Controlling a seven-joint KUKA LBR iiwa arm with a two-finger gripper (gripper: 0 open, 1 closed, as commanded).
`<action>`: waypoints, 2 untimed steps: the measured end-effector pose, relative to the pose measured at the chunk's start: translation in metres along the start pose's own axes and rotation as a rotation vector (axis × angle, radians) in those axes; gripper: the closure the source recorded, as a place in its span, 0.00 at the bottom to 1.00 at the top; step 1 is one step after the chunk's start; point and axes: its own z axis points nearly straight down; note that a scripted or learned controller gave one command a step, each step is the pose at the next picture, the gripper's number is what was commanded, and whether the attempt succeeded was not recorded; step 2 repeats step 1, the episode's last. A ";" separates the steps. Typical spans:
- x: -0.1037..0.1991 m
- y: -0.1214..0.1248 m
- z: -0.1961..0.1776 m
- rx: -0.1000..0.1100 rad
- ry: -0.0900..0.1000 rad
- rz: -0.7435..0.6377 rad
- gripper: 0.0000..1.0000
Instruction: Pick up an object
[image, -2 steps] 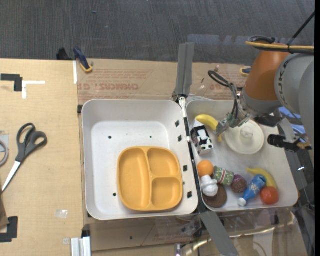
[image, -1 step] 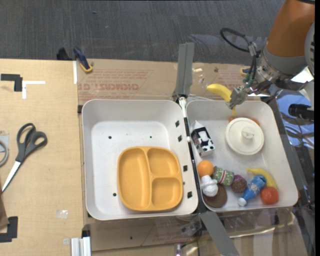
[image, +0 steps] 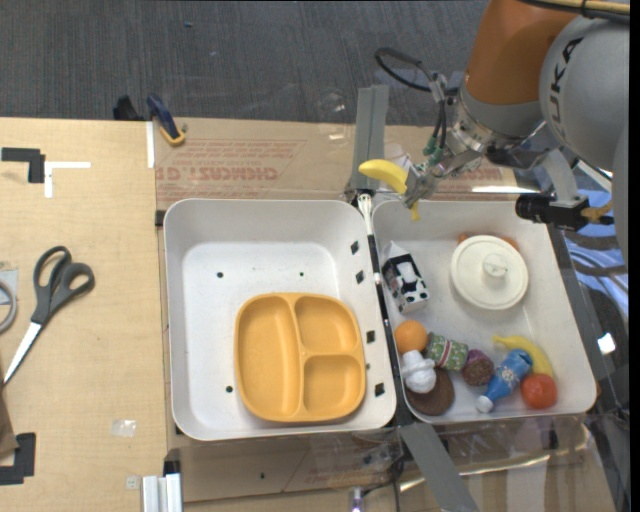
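Observation:
My gripper (image: 414, 190) hangs over the far rim of the right bin (image: 575, 330), near the wall shared with the left bin. A small yellow banana (image: 384, 175) sticks out to the left from between its fingers, lifted above the rim; the gripper is shut on the banana's right end. Lower in the right bin lie a white round lid (image: 489, 270), a black-and-white cow box (image: 405, 281), an orange ball (image: 410, 334), a blue bottle (image: 505, 380), a red tomato (image: 539, 391) and a second yellow piece (image: 526, 351).
The left bin (image: 190, 300) holds a yellow divided plate (image: 300, 355). A grey upright post (image: 370, 130) stands just behind the banana. Scissors (image: 45, 300) lie on the bench at far left. Brown cardboard (image: 250, 160) lies behind the bins.

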 end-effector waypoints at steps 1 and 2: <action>0.041 -0.056 0.015 0.004 0.002 0.369 1.00; 0.041 -0.056 0.015 0.004 0.002 0.369 1.00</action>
